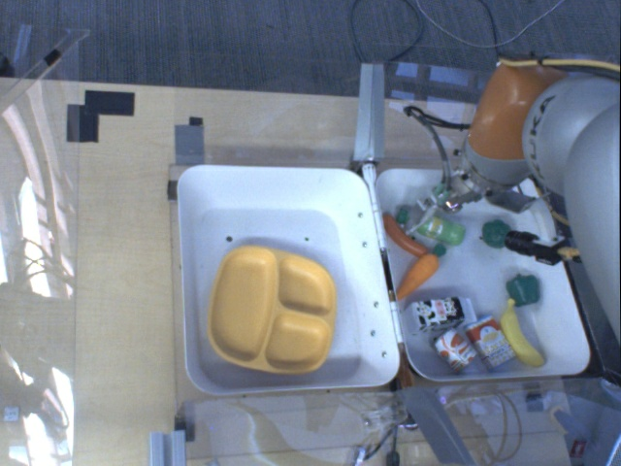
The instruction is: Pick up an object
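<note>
In the right bin (572, 357), my gripper (442, 202) hangs low at the back left, right over a light green bottle (442, 230). From this view I cannot make out whether it touches the bottle. An orange carrot (417, 275) and a reddish-orange one (405, 236) lie just left of the bottle. Other items here are a green toy (496, 232), a darker green one (523, 289), a banana (522, 336), a cow-patterned carton (439, 311), a red can (452, 348) and a small carton (490, 344).
The left bin (194, 260) holds a yellow divided plate (273, 309). A metal post (369, 115) stands at the back between the bins. The grey arm with its orange band (505, 110) reaches in over the right bin's back right corner. Cables lie behind the bench.
</note>
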Motion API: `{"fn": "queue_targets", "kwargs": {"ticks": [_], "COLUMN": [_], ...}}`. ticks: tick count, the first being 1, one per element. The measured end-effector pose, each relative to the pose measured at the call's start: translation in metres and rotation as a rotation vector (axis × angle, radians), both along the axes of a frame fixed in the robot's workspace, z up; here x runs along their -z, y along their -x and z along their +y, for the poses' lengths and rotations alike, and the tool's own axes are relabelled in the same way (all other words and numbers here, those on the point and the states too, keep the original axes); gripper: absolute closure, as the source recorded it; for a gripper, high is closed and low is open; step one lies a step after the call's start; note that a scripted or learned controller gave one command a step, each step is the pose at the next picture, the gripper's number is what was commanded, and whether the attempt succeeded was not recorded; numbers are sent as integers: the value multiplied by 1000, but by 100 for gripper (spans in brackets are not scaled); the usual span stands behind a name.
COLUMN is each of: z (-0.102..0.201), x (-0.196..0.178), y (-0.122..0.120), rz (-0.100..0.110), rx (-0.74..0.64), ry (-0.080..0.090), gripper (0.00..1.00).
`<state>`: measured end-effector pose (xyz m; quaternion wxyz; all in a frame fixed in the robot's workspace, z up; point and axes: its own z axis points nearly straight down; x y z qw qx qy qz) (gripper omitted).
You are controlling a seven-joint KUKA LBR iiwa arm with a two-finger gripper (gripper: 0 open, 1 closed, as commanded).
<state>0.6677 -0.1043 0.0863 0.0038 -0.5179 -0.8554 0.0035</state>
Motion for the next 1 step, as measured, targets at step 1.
{"fn": "queue_targets", "kwargs": {"ticks": [1], "z": [2], "x": [-11], "y": [-5], "rz": [-16], "rx": [-5], "ry": [-1], "gripper": [100]}}
